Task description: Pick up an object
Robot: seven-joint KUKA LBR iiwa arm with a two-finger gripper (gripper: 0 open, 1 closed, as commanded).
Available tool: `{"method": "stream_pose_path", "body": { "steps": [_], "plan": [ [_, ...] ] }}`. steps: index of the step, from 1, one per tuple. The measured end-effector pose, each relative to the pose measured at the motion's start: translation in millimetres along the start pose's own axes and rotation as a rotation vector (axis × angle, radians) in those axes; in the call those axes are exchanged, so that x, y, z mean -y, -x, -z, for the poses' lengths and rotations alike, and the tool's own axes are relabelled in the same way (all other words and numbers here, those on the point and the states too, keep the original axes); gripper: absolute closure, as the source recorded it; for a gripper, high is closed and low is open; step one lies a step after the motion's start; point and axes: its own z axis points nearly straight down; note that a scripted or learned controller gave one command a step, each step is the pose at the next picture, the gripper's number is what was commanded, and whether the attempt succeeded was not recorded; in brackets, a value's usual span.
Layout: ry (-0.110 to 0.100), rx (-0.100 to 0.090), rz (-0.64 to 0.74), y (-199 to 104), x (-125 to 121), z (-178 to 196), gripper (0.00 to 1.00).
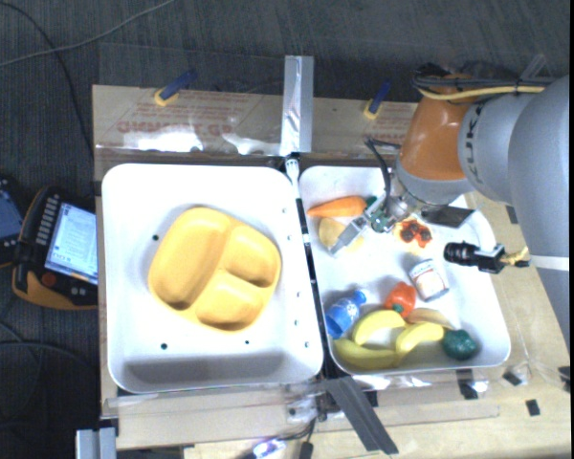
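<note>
The pale yellow object [333, 230] lies in the upper-left part of the right bin [493, 299], touching the orange carrot-shaped item [337, 206] just behind it. It appears to be the nearest candidate for the pick. The claw [354, 232] is low over the bin at this object, slanting down and to the left. Whether the claw is wide, narrow or closed on anything cannot be told; no object is seen gripped.

Step in hand, as judged: approach or grasp attempt at the pale yellow object. The next move calls for a firm closure on it, then a straight lift clear of the carrot-shaped item and the bin wall.

Other contents of the right bin: a small white jar [427, 279], a red item [399, 296], a blue item [342, 314], bananas [392, 338] and a dark green item [460, 343] along the near side. The left bin [124, 285] holds a large yellow moulded tray [213, 266].

Arm pose: the arm [517, 151] reaches in from the right across the counter [210, 113], the orange band [438, 142] above the wrist, the wrist pitched down toward the bin's far-left corner.
</note>
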Motion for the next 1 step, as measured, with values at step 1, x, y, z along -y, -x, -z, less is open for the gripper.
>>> {"method": "stream_pose_path", "body": {
  "steps": [1],
  "plan": [
    [0.000, 0.000, 0.000, -0.1, 0.2, -0.3, 0.00]
  ]
}}
